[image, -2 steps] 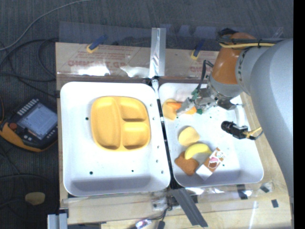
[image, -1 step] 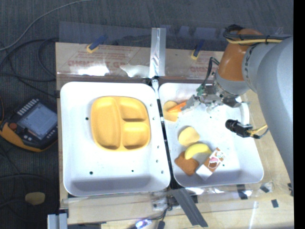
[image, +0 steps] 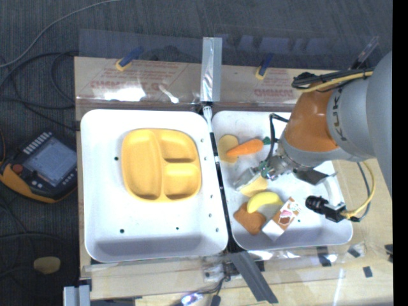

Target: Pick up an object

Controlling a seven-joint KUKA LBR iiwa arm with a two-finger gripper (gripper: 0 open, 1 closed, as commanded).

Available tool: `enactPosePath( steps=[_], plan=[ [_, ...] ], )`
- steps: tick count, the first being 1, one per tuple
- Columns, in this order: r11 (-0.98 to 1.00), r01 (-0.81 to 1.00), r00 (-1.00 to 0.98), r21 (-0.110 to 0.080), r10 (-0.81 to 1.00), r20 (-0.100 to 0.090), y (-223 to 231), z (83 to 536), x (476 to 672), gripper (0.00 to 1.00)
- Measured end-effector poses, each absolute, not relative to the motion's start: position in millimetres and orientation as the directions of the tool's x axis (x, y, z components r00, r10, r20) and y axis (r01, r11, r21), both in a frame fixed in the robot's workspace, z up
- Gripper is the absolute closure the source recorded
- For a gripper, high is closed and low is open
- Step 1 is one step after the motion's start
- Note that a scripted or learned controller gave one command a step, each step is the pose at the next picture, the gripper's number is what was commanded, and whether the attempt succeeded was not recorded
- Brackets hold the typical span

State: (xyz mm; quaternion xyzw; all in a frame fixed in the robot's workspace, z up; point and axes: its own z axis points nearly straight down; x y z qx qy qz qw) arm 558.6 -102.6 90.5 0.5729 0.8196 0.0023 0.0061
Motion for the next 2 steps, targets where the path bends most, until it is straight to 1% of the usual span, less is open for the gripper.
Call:
enactPosePath(
  steps=[1, 2],
  plan=[
    [0.287, 0.958, -0.287, 0.011, 0.958, -0.007, -113.9, 89.4, 630.6, 0.0],
    [0.288, 0.958, -0.288, 0.011, 0.958, -0.007, -113.9, 89.4, 630.6, 0.0]
  ],
)
